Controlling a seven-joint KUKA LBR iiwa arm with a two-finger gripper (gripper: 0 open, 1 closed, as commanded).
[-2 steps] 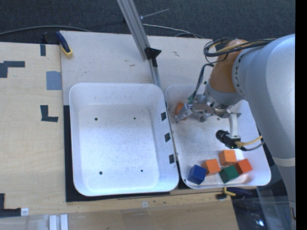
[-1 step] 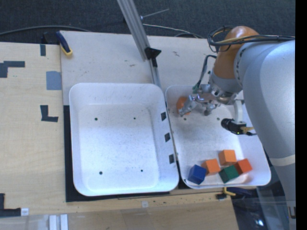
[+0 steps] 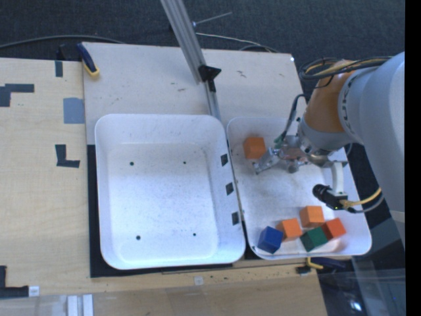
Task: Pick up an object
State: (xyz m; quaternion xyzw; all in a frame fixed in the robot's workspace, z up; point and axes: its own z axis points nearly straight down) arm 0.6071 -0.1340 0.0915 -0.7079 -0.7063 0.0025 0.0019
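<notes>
My gripper (image 3: 275, 159) is low inside the right bin (image 3: 355, 245), near its upper left part, on the grey arm with the orange band (image 3: 327, 107). An orange cube (image 3: 254, 147) sits just to its upper left, close beside the gripper's metal body; nothing shows held. At the bin's front lie a blue cube (image 3: 270, 239), a green cube (image 3: 315, 237) and three orange cubes (image 3: 290, 228), (image 3: 312, 214), (image 3: 335, 228) in a loose cluster.
The left bin (image 3: 105, 133) adjoins the right one, with black clips along the shared wall. A slanted metal rail (image 3: 187, 35) reaches down to the bins' top junction. A black cable connector (image 3: 325, 195) hangs beside the gripper.
</notes>
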